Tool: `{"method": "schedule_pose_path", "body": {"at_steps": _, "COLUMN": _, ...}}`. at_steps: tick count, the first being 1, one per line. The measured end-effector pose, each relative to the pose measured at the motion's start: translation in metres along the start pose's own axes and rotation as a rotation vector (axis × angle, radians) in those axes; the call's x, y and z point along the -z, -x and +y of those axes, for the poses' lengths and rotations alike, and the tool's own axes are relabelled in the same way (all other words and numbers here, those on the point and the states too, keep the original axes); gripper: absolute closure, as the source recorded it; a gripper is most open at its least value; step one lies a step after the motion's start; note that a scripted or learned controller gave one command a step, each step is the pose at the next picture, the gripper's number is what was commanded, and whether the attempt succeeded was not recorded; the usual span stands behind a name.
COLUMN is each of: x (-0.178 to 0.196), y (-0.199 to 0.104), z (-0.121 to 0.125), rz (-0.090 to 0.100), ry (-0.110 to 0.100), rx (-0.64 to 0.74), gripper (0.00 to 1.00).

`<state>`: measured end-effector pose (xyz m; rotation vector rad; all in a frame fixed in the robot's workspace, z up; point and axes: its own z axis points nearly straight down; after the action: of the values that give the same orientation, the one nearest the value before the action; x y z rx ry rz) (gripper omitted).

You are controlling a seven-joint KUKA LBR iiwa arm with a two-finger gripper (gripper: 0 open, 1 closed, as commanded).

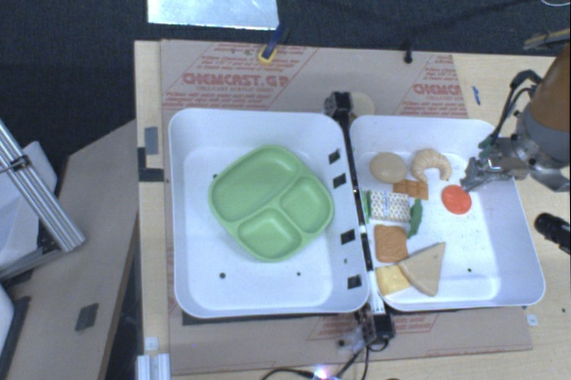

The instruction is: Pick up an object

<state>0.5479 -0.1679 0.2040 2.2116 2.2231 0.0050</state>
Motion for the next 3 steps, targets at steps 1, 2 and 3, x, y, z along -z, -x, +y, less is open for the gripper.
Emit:
{"method": "schedule_pose_path", "body": {"at_steps": 1, "x": 0.021, "y": 0.0, "z": 0.001, "rz": 0.001, "ry": -0.003, "rx": 0.0, "gripper": 1.0}}
{"method": "schedule_pose_path", "body": {"at_steps": 2, "x": 0.013, "y": -0.047, "z": 0.014, "rz": 0.002, "ry": -0.004, "rx": 0.0, "gripper": 1.0}}
{"method": "schedule_pose_path", "body": {"at_steps": 3, "x": 0.023, "y": -0.104, "z": 0.018, "rz": 0.002, "ry": -0.004, "rx": 0.002, "gripper": 1.0}}
